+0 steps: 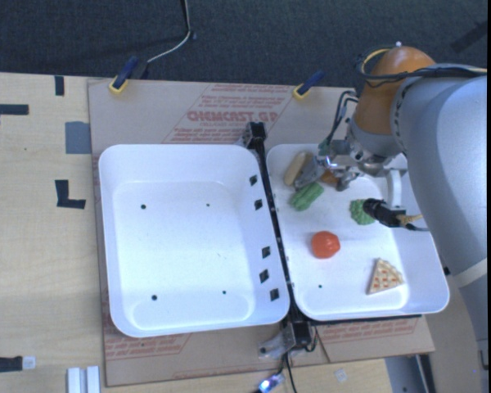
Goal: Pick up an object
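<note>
Dark carpet lies behind the bench, and a thin cable trails across it towards a clamp on the back edge of a cardboard sheet printed in red. At far left the pale bench top carries a few black tape marks. The left bin sits on the cardboard, its white floor marked by four small dark spots. A black strip runs between it and the right bin.

In the right bin's back left corner lies a tan bread roll, with a green pod-like piece just in front of it. The gripper hangs low just beside both, on their right; whether it is released or clenched I cannot tell from here. Nearer the front lies a red tomato, apart from the rest. A green leafy lump, possibly broccoli, lies further right, and a tan waffle wedge sits near the front right corner. The grey arm with its orange band comes in over the right side.
</note>
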Robot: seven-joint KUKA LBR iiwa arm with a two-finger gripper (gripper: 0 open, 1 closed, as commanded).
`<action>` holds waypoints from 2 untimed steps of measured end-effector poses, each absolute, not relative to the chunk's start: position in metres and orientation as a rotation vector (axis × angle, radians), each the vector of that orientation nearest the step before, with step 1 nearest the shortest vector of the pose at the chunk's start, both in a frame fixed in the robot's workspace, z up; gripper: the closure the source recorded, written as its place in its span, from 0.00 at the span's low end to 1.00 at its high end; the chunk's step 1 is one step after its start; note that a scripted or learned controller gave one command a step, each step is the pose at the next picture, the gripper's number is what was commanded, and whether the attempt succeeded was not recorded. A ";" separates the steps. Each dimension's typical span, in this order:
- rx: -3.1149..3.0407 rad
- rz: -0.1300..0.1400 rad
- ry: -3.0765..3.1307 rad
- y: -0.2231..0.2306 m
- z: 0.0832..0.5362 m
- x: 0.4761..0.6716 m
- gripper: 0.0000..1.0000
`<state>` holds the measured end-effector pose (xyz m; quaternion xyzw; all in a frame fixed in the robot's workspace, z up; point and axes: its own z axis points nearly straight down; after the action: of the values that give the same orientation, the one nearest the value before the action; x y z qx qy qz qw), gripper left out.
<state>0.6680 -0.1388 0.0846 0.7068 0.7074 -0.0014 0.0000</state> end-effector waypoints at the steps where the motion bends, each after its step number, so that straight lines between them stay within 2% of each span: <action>1: 2.220 -0.004 2.222 -0.139 0.085 0.668 0.00; 2: 2.219 -0.006 2.223 -0.139 0.095 0.668 1.00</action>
<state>0.6681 -0.1385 0.0951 0.7065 0.7077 -0.0019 0.0002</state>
